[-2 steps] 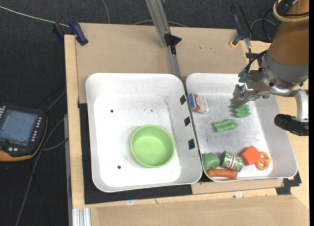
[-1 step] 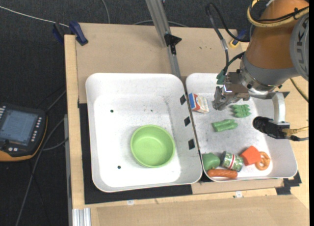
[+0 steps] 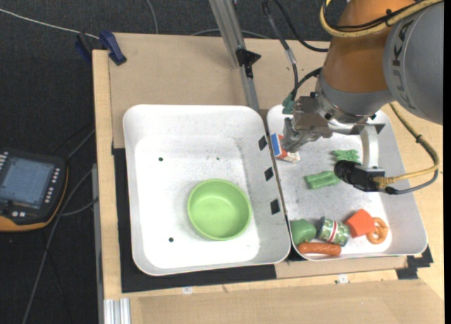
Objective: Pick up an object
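Observation:
My gripper (image 3: 294, 141) hangs over the upper left part of the right bin (image 3: 405, 196). Just beneath and left of it lies a small red, white and blue carton (image 3: 282, 151), touching or very close to the fingers. A green block (image 3: 320, 180) lies in the middle of that bin, and a smaller green piece (image 3: 346, 155) sits further right. Along the front edge are a green pepper (image 3: 302, 231), a small can (image 3: 332, 231), a red sausage (image 3: 319, 248), an orange block (image 3: 359, 222) and a pretzel (image 3: 378, 231).
A green bowl (image 3: 219, 208) sits in the left bin (image 3: 141, 175). A metal post (image 3: 229, 20) rises behind the bins. A black fitting with a yellow cable (image 3: 359, 175) hangs over the right bin. A teach pendant (image 3: 28, 185) lies at far left.

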You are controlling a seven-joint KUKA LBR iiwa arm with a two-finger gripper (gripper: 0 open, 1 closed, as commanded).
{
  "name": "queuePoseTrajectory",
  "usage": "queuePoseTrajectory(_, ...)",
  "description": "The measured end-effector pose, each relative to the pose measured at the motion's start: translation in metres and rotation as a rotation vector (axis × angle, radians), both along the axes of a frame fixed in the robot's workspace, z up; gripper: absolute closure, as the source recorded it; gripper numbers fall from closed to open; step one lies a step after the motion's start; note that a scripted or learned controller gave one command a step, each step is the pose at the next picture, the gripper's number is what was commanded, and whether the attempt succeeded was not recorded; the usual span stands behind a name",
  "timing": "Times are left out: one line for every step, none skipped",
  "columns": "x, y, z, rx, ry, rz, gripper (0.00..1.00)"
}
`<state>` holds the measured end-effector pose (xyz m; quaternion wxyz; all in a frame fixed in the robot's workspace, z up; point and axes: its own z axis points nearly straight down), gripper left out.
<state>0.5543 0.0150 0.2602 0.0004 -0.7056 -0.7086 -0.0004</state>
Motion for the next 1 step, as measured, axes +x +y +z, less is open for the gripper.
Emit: queuePoseTrajectory(0.0033,0.0493,-0.0175,0.0,0.001,0.0,1.0)
